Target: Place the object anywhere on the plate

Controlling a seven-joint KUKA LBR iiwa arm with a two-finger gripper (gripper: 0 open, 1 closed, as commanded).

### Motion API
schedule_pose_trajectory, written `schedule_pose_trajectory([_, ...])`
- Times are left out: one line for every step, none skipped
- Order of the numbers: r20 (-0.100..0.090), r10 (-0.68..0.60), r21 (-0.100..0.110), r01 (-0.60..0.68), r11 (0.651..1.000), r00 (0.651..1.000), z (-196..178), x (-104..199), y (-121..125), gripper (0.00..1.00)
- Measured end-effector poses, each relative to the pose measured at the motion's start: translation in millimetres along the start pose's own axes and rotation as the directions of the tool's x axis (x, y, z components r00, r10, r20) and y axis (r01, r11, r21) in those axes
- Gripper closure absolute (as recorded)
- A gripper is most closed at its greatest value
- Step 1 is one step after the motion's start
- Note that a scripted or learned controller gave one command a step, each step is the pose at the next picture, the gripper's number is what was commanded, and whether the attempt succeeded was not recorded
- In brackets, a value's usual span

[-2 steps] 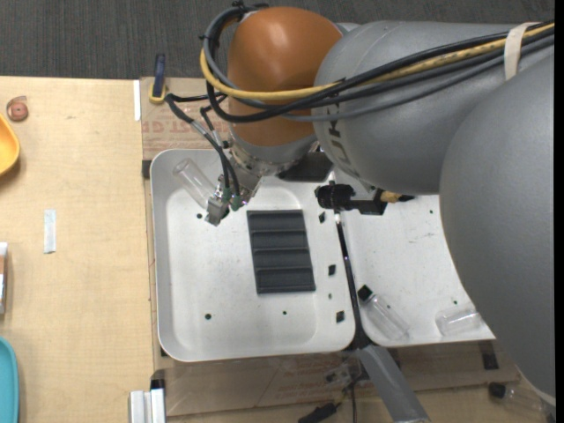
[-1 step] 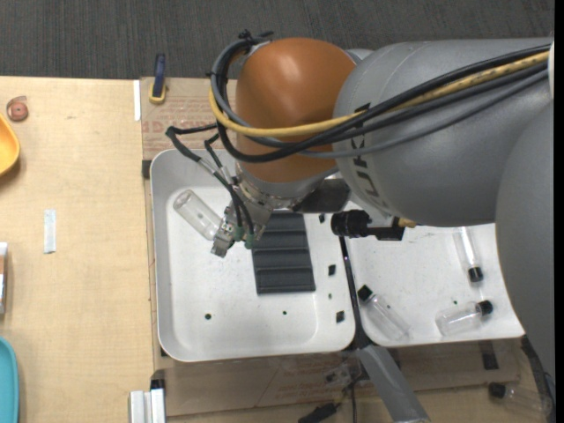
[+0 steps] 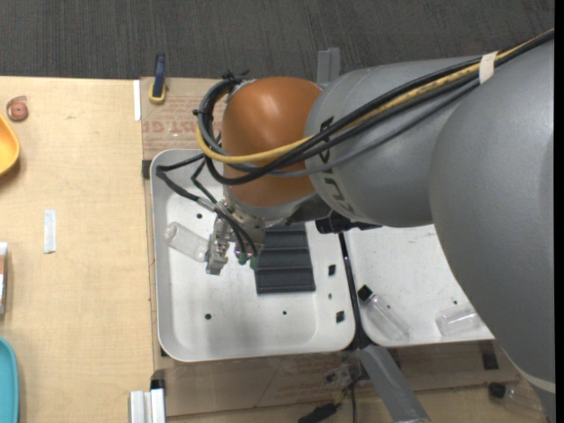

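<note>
Wood of the bench [image 3: 79, 236] takes up the left side, with an orange curved rim [image 3: 5, 148] and a teal edge [image 3: 5, 379] cut off at the frame's border. Either might be dishware, though too little shows to call one the plate.

Next comes the left bin [image 3: 238, 337]. On its floor lies a small clear object [image 3: 181, 238], probably the task's thing, with its long axis slanting from upper left down to lower right. The gripper [image 3: 222, 254] hangs low over the bin, just beside that object's lower right end. So the piece lies to the gripper's left and slightly above it in this view, perhaps touching. Whether the gripper stands apart or together I cannot tell, and nothing is seen clamped in it.

Right of the gripper sits a dark ridged block [image 3: 284, 261]. The right bin [image 3: 414, 337] holds two more clear pieces [image 3: 388, 315], well apart from the gripper.
</note>
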State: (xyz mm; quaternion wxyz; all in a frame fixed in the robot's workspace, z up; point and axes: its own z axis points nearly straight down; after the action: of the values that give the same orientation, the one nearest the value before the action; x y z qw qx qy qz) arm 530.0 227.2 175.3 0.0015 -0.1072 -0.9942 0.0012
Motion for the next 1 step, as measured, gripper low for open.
schedule_pose_trajectory([0.004, -0.091, -0.002, 0.091, 0.996, 0.996, -82.1, -13.5, 3.6, 1.00])
